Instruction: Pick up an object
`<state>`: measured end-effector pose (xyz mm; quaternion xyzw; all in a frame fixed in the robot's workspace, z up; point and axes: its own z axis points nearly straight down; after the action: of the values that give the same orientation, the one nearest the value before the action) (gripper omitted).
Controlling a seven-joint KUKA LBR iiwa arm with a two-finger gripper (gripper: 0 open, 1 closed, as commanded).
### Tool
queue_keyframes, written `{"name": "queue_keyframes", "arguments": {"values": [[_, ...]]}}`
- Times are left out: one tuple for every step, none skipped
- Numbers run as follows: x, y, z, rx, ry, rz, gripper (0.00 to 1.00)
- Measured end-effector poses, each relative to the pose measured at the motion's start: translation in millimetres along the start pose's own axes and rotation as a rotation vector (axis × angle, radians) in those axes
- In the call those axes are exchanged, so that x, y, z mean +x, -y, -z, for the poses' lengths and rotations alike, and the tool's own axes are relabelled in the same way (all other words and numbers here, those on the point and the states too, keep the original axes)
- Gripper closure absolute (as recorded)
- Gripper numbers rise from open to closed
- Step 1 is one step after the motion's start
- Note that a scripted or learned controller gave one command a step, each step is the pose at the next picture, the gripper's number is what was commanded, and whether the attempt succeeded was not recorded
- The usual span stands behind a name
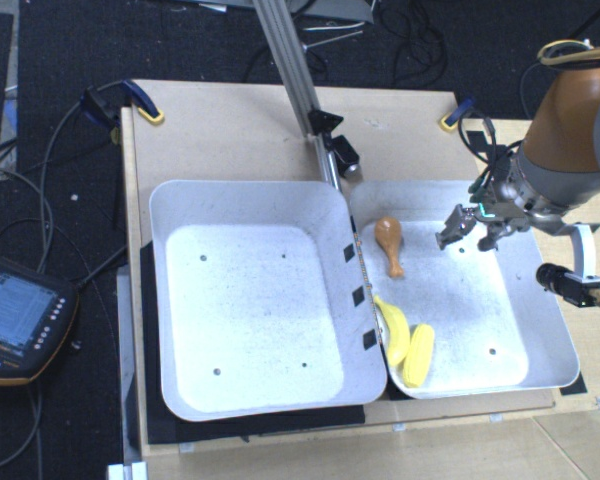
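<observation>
The right bin (pixel 510 368) holds a brown wooden piece shaped like a drumstick (pixel 389 243) near its back left corner. A yellow banana (pixel 391 329) and a yellow block (pixel 418 355) lie against the bin's front left wall. My gripper (pixel 472 230) hangs over the back right part of this bin, to the right of the brown piece and apart from it. Its fingers stand spread, with nothing between them.
The left bin (pixel 180 228) lies beside the right one. A slanted metal rail (pixel 298 73) runs from the top of the view down to the bins' shared back edge. Clamps (pixel 145 103) sit at the bench's back corners. A teach pendant (pixel 15 318) lies at the far left.
</observation>
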<state>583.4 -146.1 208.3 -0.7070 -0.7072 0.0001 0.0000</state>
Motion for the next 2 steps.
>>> {"name": "queue_keyframes", "arguments": {"values": [[0, 0, 0, 0.000, 0.000, 0.000, 0.00], [3, -8, -57, 0.005, -0.001, 0.000, 0.00]]}}
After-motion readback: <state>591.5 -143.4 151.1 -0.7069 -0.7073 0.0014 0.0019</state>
